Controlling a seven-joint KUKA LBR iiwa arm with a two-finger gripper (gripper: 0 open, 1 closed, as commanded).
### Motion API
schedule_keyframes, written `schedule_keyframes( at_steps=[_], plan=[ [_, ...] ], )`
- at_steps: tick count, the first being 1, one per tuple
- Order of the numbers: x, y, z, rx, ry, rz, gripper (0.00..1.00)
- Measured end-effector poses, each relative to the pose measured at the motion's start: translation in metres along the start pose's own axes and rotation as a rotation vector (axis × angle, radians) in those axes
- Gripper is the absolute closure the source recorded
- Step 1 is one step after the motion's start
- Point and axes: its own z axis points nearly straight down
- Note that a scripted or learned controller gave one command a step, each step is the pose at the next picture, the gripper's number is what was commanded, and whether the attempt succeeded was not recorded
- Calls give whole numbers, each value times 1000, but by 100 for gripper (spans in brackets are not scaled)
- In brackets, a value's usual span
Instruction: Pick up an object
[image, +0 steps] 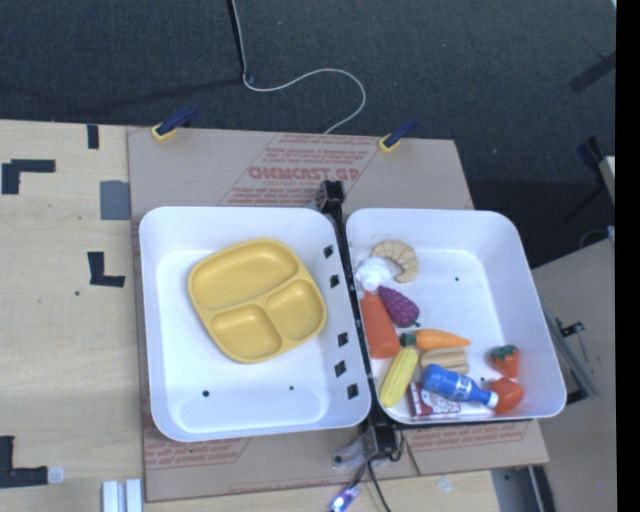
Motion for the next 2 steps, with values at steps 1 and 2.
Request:
schedule_keyframes(
  at_steps=[1,2],
  plan=[
    [0,-1,29,8,2,2,100],
    [0,-1,42,6,1,2,100]
  ],
)
